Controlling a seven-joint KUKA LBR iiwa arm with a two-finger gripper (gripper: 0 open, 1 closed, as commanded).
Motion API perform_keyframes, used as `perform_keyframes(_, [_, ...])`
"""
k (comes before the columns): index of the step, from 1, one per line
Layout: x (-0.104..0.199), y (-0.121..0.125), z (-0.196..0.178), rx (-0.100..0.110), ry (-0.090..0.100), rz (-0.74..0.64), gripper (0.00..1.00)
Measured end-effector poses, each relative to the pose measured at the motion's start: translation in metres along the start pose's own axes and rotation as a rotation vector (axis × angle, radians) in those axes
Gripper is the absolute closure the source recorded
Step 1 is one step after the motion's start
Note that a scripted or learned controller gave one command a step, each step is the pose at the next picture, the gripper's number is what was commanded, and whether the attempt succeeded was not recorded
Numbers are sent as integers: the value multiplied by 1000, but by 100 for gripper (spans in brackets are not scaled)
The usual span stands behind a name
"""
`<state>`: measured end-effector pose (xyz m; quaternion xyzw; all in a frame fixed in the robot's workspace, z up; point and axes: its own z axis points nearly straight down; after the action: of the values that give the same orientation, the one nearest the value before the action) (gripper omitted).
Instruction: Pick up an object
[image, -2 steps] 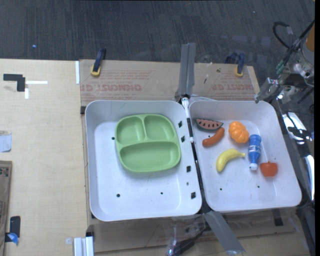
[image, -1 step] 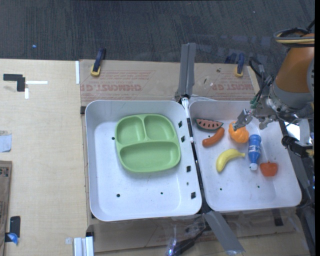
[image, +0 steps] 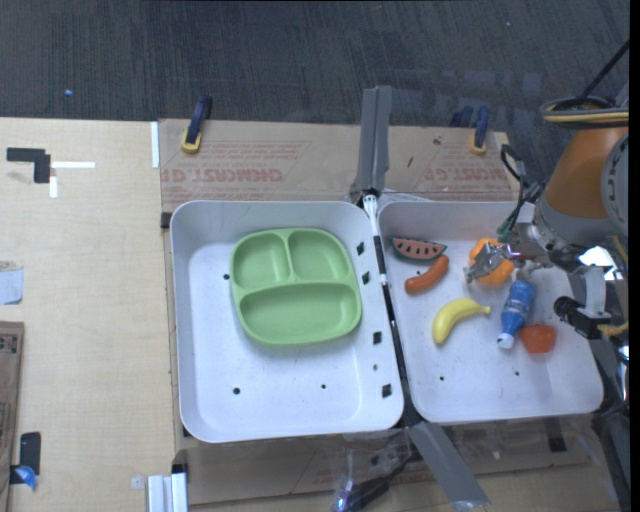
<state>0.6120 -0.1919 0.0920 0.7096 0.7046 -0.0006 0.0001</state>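
Left bin: green divided plate at centre. Right bin: watermelon slice at 11 o'clock; sausage, banana toward centre. Gripper low over orange object, touching it; grip state cannot tell. Blue bottle at gripper's 5 o'clock, red object beyond.
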Motion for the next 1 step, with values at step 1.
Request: perform_keyframes(1, [-1,0,-10,0,-1,2,100])
